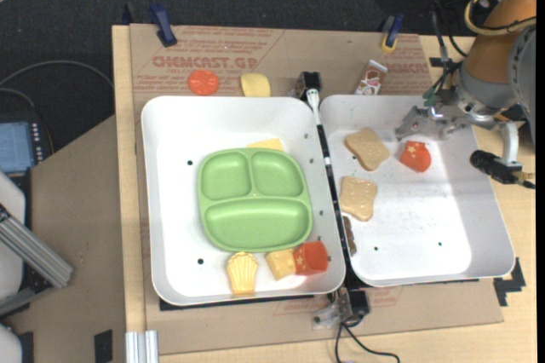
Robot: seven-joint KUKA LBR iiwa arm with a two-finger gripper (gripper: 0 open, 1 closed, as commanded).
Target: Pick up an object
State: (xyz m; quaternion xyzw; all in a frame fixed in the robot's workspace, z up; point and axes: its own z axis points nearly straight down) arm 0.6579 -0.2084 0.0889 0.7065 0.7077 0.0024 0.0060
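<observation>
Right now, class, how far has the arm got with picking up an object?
Done: the pincer has reached the right bin. In hand: it hovers beside the red tomato piece, nothing visibly held. Left: grasping and lifting; both bread slices also lie untouched.

The bench is covered by a brown cardboard sheet (281,59) printed with red lettering, and two shallow white bins sit directly on it, touching along their inner edges: the left bin (166,182) toward 9 o'clock and the right bin (460,242) toward 3 o'clock. On the bare cardboard at about 12 o'clock lie an orange round piece (203,82) and, just beside it, a pale yellow piece (255,85), with a small red-and-white carton (370,78) toward 1 o'clock. Two blue clamps (162,23) (391,31) grip the far edge.
</observation>
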